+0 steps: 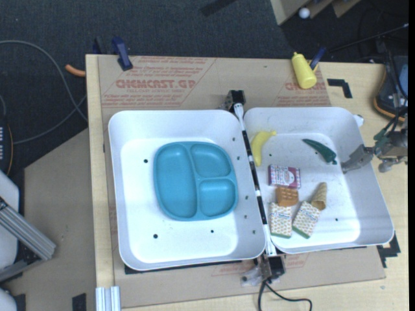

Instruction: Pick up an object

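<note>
Counter point(78, 173), pale wood, carrying two shallow white bins side by side, listed from the near edge back.

Near edge: a black cable point(272, 297) leaves the small clamp point(271, 267) where the two bins meet.

Left bin point(130, 238): one blue divided plate point(194, 179), three compartments, lying flat near the middle.

Right bin point(369, 219), near end: two small checkered packets point(293, 220) lying side by side, touching or almost so. Just behind them a small brown biscuit point(286, 195), and to its right a tan cone point(319, 195) lying tilted. Behind the biscuit, a pink and white wrapper point(284, 175).

Right bin, far end: a yellow banana point(260, 145) against the wall shared with the left bin; a dark green pod-shaped piece point(320, 149) lying aslant toward the middle.

My tool point(355, 161): over the right side of the right bin, reaching in from the right edge, grey fingertips low, just right of the green piece and apart from it. I cannot tell whether the fingers are parted or closed; nothing shows between them. All the small items lie on the bin floor.

Beyond the bins: a yellow bottle point(303, 70) and a blue clamp point(121, 52) at the far edge of the counter, with red lettering printed on the board between them.
</note>
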Action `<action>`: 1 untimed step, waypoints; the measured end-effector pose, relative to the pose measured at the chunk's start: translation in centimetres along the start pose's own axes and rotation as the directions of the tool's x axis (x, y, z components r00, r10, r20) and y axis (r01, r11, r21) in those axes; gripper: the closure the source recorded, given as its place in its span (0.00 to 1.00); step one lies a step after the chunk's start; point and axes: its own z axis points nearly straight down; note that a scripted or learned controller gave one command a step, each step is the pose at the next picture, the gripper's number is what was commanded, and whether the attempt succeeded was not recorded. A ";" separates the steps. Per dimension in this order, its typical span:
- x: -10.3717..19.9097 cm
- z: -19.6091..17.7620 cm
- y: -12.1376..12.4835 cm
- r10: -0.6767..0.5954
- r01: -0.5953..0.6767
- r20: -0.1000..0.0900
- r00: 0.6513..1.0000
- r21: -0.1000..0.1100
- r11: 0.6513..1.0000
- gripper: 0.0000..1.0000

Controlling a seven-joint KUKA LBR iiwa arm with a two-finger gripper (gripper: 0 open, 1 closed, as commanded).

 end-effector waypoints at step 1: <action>3.4 11.0 4.3 -0.001 0.001 -0.001 1.000 0.002 1.000 0.00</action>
